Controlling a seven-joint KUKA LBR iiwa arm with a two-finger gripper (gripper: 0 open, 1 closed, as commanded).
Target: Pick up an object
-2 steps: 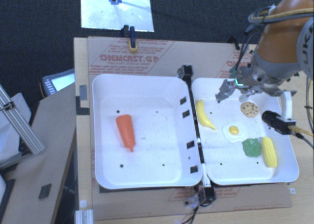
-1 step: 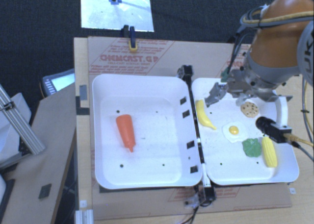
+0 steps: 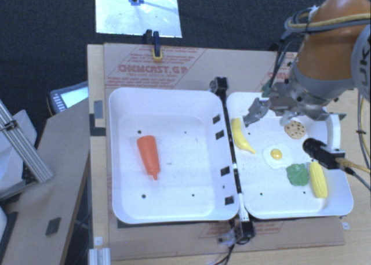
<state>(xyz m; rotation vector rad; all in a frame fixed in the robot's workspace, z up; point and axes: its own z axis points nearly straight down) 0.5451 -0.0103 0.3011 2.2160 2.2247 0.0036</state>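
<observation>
Camera view has the tool [image 3: 255, 112] hanging over the right bin [image 3: 342, 203], just above the banana [image 3: 241, 136]; whether it is open or closed I cannot tell. Right of the banana lie a fried egg [image 3: 276, 156], a cookie [image 3: 295, 129], a green leafy piece [image 3: 298, 174] and corn [image 3: 318, 179]. Well left of the banana, a carrot [image 3: 148, 155] lies in the left bin [image 3: 124, 200].

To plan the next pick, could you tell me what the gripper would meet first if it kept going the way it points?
Probably the banana: the gripper points down-left toward its top end, though depth is unclear.
</observation>
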